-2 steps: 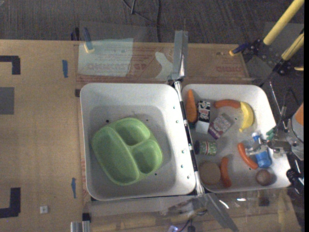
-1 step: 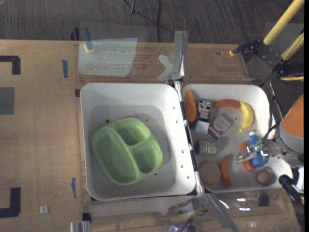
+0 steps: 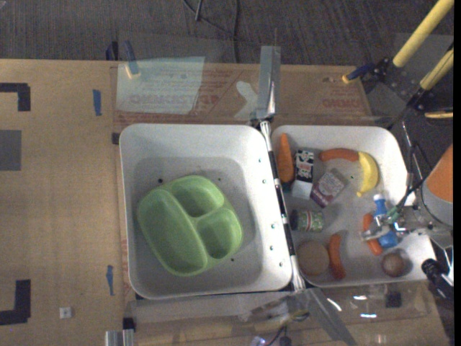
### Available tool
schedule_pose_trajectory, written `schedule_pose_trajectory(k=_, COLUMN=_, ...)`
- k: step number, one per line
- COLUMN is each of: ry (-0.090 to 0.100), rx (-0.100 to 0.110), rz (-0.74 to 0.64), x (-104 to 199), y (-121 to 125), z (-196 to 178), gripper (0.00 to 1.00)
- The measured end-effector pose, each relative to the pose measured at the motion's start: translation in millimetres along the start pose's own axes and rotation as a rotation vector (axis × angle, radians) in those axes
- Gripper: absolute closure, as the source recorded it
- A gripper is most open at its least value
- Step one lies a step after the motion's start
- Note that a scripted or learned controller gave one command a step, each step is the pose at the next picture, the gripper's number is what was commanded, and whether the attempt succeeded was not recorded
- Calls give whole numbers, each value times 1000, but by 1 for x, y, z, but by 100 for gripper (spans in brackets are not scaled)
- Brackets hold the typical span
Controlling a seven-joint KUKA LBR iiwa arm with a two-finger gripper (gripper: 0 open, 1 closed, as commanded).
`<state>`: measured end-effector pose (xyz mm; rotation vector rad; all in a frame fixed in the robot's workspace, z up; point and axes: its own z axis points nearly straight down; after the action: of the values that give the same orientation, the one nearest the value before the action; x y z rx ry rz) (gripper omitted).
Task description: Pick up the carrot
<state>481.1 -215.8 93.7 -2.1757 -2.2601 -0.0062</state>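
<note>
Orange and tapered, the carrot [image 3: 286,157] lies in the right bin [image 3: 389,137] at about ten o'clock, lengthwise against the bin's left wall. A small black-and-white carton [image 3: 305,166] sits just beside it, on its three o'clock side. At twelve o'clock in the same bin are a reddish sausage [image 3: 338,153] and a yellow banana [image 3: 368,171], touching or nearly so, with a mauve carton [image 3: 329,186] tilted below them. A small can [image 3: 311,220] lies on its side near nine o'clock. A round brown item [image 3: 313,256] and an orange-red stick [image 3: 336,256] rest at seven o'clock, and a brown ball [image 3: 393,264] at five o'clock.

The gripper [image 3: 385,225] is over the bin's four o'clock area, among a blue item [image 3: 379,209] and a small orange-red piece [image 3: 371,238], well apart from the carrot. I cannot tell whether it is open or closed, or gripping anything. The left bin [image 3: 137,139] holds a green divided plate [image 3: 189,224]. Both bins sit on the tan table [image 3: 57,193].
</note>
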Motion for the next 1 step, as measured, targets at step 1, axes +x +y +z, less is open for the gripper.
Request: schedule_pose_trajectory(k=1, ry=-5, rx=1, rz=-529, x=-7, y=-2, z=-69, gripper=100)
